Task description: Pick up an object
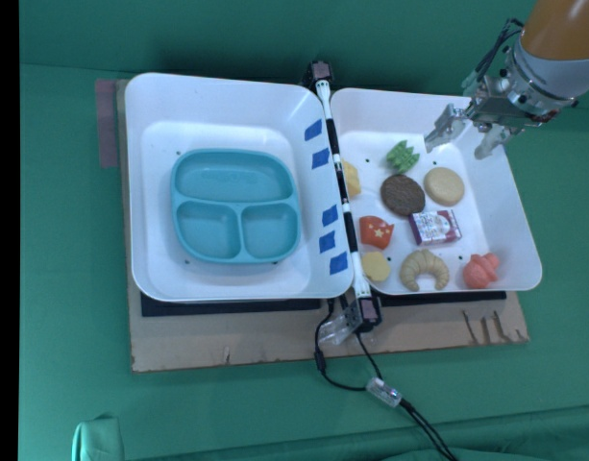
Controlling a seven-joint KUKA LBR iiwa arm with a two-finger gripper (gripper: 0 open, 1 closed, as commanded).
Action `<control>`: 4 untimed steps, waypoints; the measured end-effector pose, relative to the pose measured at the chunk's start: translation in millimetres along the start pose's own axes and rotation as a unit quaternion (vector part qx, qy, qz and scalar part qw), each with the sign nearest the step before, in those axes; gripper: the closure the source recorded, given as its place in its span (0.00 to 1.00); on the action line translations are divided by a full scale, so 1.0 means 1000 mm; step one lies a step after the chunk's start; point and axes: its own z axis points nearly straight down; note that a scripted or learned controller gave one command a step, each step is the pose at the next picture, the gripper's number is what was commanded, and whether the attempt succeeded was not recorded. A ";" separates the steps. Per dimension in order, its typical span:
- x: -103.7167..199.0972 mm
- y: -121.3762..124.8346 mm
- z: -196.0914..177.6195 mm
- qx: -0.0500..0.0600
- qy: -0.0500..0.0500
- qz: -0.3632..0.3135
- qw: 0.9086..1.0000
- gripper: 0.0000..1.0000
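My gripper (465, 133) hangs over the far right part of the right bin (510, 219), its two fingers spread apart with nothing between them. Below and left of it lie several toy foods: a green leafy piece (402, 156), a dark brown round patty (402, 194), a tan round cookie (444, 185), a red and white packet (434, 227), a red piece (376, 230), a croissant (425, 270), a small yellow round piece (376, 266), an orange-red piece (480, 271) and a yellow piece (351, 179) against the bin's left wall.
The left bin (150, 113) holds a teal tray (236, 206) with three compartments. A divider bar with blue tape marks (332, 195) runs between the bins. A cable (390, 392) trails off the bench front.
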 end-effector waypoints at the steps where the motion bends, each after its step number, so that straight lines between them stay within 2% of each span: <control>1: -0.026 0.047 0.086 0.001 -0.002 0.001 1.000 0.00; 2: -0.017 0.091 0.137 -0.007 -0.004 0.000 1.000 0.00; 3: -0.020 0.094 0.120 -0.014 -0.008 0.002 1.000 1.00; 4: -0.020 0.094 0.120 -0.014 -0.008 0.002 1.000 0.00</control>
